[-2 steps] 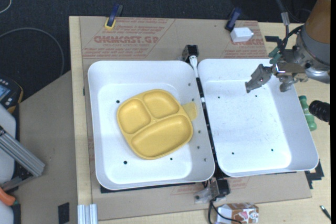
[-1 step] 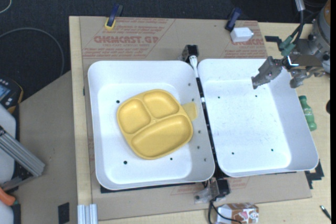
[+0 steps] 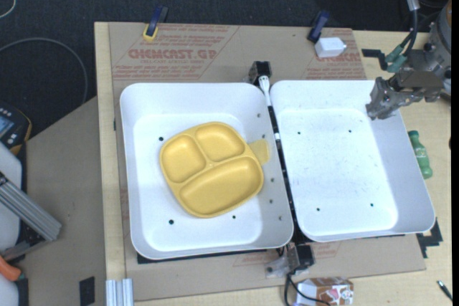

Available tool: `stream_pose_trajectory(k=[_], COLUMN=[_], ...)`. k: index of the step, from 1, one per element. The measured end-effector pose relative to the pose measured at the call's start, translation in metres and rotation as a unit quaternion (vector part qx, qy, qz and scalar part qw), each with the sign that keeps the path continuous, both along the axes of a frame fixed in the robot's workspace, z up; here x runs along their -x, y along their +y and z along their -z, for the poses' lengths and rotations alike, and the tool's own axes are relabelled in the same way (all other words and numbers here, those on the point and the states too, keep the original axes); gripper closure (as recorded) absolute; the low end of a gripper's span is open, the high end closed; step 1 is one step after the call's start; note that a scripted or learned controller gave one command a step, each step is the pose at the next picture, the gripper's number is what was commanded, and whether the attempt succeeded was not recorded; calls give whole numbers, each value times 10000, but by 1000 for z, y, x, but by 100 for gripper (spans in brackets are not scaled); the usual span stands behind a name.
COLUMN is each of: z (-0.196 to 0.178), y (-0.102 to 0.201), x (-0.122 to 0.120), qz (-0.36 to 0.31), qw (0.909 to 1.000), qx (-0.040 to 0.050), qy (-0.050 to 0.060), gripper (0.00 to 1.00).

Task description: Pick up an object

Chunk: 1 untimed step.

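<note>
A mustard-yellow divided plate (image 3: 211, 168) lies in a glossy white left bin (image 3: 143, 226). To its right, a second white bin (image 3: 401, 215) is speckled with fine dark flecks. Both sit on a tan cardboard sheet (image 3: 186, 46) printed with faded red lettering, covering the table. Right of the yellow plate, a dull grey metal tool (image 3: 380, 105) hangs at the speckled bin's far corner, and a small green object (image 3: 420, 153) lies beyond that bin
</note>
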State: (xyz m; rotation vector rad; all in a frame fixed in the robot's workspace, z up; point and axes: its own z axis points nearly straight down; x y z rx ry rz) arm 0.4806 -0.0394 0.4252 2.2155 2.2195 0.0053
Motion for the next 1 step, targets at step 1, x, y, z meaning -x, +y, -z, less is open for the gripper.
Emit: stream_pose_trajectory(k=[1], z=[45], y=[58], x=[2], qz=[-23], qw=[10000], qx=[-15], qy=[64], gripper=[100])
